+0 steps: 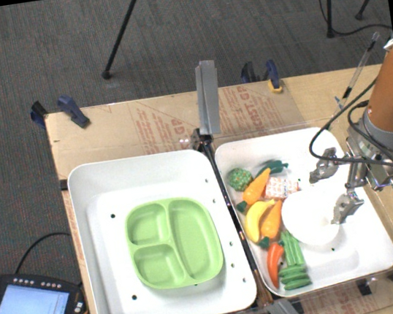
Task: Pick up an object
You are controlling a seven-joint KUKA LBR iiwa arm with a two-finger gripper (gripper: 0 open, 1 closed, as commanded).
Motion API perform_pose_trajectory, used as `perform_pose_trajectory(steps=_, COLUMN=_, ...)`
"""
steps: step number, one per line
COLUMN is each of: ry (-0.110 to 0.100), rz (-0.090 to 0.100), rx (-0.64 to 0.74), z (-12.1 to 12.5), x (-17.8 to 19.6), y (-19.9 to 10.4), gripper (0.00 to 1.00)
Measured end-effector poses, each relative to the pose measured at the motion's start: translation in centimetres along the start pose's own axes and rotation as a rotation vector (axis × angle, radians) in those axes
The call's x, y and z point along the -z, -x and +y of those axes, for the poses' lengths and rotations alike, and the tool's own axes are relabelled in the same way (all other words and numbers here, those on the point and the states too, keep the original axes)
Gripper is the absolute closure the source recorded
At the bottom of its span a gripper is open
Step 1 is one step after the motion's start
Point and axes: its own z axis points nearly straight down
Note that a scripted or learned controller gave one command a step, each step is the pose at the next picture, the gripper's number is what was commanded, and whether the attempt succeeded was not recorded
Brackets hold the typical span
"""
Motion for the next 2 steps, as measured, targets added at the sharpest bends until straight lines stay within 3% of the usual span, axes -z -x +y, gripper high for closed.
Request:
perform_pose_trajectory(steps=1, ry=0.004, rz=0.015, rx=0.047, z=2.3, x=-12.4, y=-5.1, gripper=0.00)
perform_pose_trajectory(steps=2, ry=-0.003, rz=-0.003, rx=0.135, z=6.5, x=-14.7, y=-3.3, gripper=0.00)
